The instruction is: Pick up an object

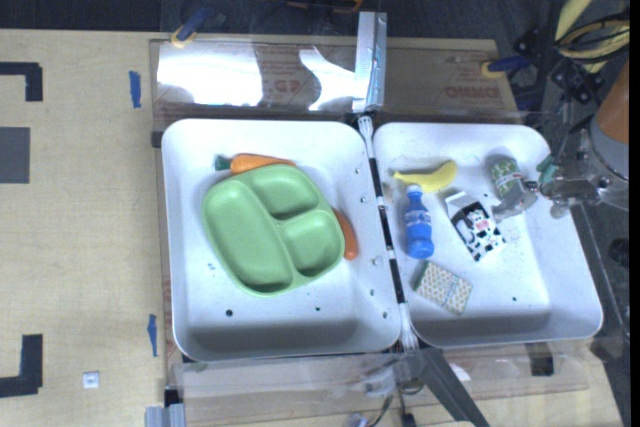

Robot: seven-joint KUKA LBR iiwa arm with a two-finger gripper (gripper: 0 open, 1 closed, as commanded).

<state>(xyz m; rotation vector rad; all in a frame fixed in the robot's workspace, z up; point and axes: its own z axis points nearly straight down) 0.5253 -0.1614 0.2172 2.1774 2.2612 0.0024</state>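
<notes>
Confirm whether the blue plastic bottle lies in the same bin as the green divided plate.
No: the blue plastic bottle lies in the right white bin, while the green divided plate fills the left white bin.

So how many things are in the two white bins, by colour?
Green: 1, the green divided plastic plate
Orange: 1, the orange carrot-like piece under the plate
Yellow: 1, the yellow toy banana
Blue: 1, the small blue bottle
Silvery: 1, the silvery can
Black and white: 1, the spotted box
Patterned: 1, the flat speckled pad
Total: 7
</notes>
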